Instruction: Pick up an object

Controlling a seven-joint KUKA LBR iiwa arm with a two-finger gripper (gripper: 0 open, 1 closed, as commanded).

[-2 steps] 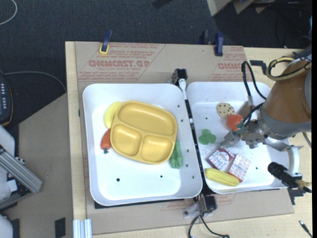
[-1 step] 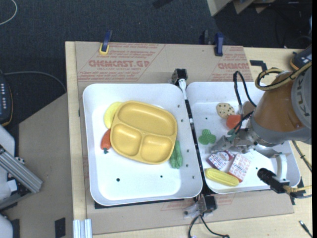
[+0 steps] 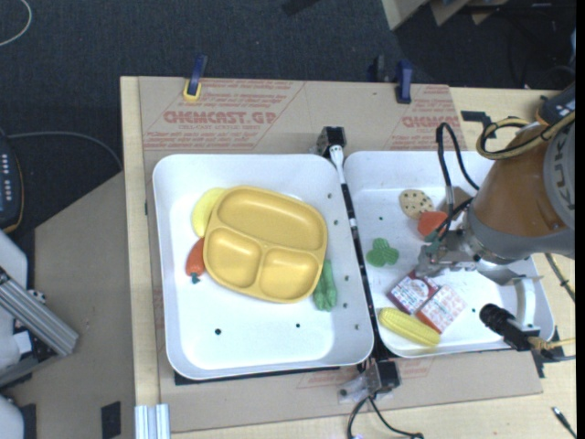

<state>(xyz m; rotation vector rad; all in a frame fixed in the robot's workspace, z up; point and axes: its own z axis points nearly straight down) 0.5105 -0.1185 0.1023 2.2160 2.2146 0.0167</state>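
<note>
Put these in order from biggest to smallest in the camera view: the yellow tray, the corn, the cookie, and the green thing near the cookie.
1. yellow tray
2. corn
3. cookie and green thing look about alike, so I won't rank them.

Robotics laboratory test station: grey KUKA arm with orange band (image 3: 521,199), two shallow white plastic bins (image 3: 174,245), clamped brown cardboard-covered bench (image 3: 274,108), loose black cables (image 3: 448,154), dark carpeted floor (image 3: 137,16).

Grey arm (image 3: 521,236), orange band (image 3: 516,186), black cables (image 3: 445,154) looping above.
</note>
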